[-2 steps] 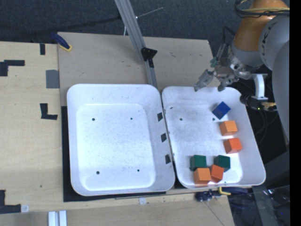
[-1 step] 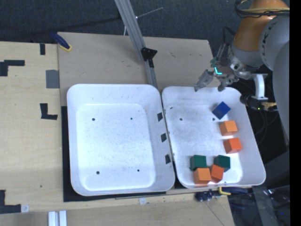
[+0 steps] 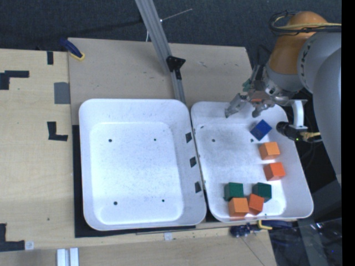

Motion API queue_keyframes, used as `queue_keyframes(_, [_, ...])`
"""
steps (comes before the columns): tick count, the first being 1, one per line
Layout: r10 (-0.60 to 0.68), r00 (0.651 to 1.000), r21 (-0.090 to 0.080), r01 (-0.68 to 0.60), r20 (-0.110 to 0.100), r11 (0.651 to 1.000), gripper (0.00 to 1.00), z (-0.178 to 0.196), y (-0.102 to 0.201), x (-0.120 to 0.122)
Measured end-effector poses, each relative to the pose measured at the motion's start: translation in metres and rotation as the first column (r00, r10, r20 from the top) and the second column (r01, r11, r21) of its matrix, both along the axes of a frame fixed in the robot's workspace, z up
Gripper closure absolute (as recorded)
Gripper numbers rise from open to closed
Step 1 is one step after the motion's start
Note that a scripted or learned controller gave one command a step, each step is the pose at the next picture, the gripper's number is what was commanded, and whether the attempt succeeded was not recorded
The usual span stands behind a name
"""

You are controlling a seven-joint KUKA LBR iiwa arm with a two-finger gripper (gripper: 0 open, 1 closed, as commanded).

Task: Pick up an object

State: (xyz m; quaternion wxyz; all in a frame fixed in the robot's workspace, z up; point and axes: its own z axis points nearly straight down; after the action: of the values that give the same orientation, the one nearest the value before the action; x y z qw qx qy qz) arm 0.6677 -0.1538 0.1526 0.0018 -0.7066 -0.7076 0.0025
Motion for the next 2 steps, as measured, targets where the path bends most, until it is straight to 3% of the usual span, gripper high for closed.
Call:
queue_keyframes(1, [0.001, 1.0, 0.001, -0.001, -0.002, 1.0, 0.0, -0.0645, 0.0028, -0.0057])
queue_keyframes(2, [0.0, 1.0, -0.001, 0.0, 0.003, 1.0, 0.0, -0.061, 0.0031, -0.006])
